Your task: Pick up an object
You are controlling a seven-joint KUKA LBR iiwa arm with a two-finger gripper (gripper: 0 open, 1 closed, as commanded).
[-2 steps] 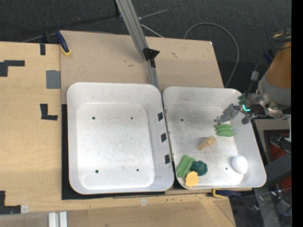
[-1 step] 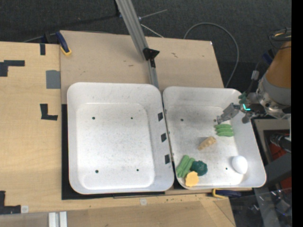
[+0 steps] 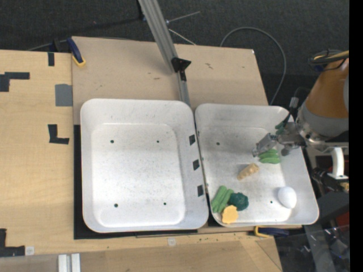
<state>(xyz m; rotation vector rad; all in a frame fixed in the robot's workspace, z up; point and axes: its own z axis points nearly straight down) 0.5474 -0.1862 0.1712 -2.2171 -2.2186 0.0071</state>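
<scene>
- We see the two-finger gripper (image 3: 267, 149) low over the right white bin (image 3: 227, 123), in its upper right part; the grey metal fingers (image 3: 262, 146) point left and down, but we cannot tell whether the jaws are spread or pressed together.
- Just beside the fingertips, on their lower right, lies a flat light-green plastic piece (image 3: 270, 158); we cannot tell whether the fingers touch it, and nothing shows plainly between them.
- A small tan, lumpy object (image 3: 247, 171) lies on the bin floor just below and left of the gripper, apart from the green piece.
- Nearer the bin's front right corner rests a white egg-shaped object (image 3: 286, 197), well apart from the fingers.
- At the front left corner of the same bin we find a cluster: a bright green ribbed toy shaped like a bundle of pods (image 3: 221, 198), a dark green rounded lump (image 3: 240, 200) touching it, and a small yellow soft-looking chunk (image 3: 229, 214) just in front of both.
- Behind the gripper the grey arm with its orange band (image 3: 329, 92) reaches in from the right edge.
- The left white bin (image 3: 136, 163) sits side by side with the right one.
- A slanted aluminium bar (image 3: 159, 24) runs from the top down to the seam between the two bins, and a thin black cable (image 3: 266, 41) loops on the wooden bench (image 3: 125, 67) behind them.
</scene>
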